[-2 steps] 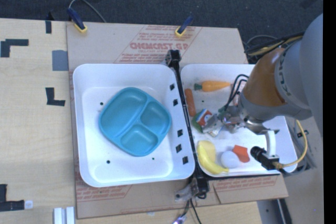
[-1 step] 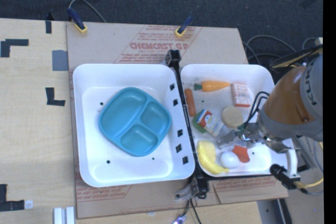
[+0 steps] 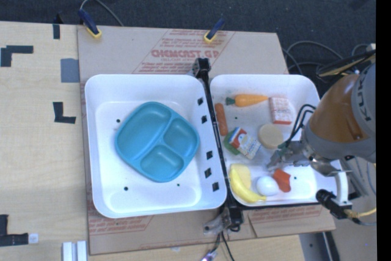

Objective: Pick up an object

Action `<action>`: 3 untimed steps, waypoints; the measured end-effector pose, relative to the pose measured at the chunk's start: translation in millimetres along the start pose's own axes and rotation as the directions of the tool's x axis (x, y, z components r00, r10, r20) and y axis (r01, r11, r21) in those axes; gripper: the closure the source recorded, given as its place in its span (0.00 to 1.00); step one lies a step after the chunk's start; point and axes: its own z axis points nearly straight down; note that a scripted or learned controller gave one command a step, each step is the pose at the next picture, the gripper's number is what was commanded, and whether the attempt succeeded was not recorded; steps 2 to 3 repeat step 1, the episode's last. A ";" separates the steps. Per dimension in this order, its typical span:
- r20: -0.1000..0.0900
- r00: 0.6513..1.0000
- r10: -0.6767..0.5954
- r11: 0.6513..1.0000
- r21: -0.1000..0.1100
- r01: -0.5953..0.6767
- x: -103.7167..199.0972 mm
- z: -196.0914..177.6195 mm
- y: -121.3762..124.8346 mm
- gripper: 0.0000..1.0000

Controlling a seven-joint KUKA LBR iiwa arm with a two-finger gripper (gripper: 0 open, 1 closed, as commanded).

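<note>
Orange wrist low over right bin (image 3: 305, 85), gripper (image 3: 282, 159) poised beside red piece (image 3: 281, 180); grip unreadable, needing descent next.

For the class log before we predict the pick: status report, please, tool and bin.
Tool low in right bin, grip state unclear. Nothing seen held. Red piece, egg, banana close beside it; round lid just above.

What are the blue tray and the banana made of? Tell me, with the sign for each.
Blue tray: looks like moulded plastic, smooth and semi-matte, one even colour with rounded compartment walls. Banana: probably a plastic toy, uniformly yellow with a soft sheen and no spots, though the view is too coarse to be sure.
</note>
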 end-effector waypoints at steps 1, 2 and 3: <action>-0.003 1.000 -0.003 1.000 0.005 0.003 42.9 -112.2 -0.5 1.00; -0.003 1.000 -0.003 1.000 0.005 0.003 42.9 -112.2 -0.5 1.00; -0.003 1.000 -0.003 1.000 0.005 0.003 42.9 -112.2 -0.5 1.00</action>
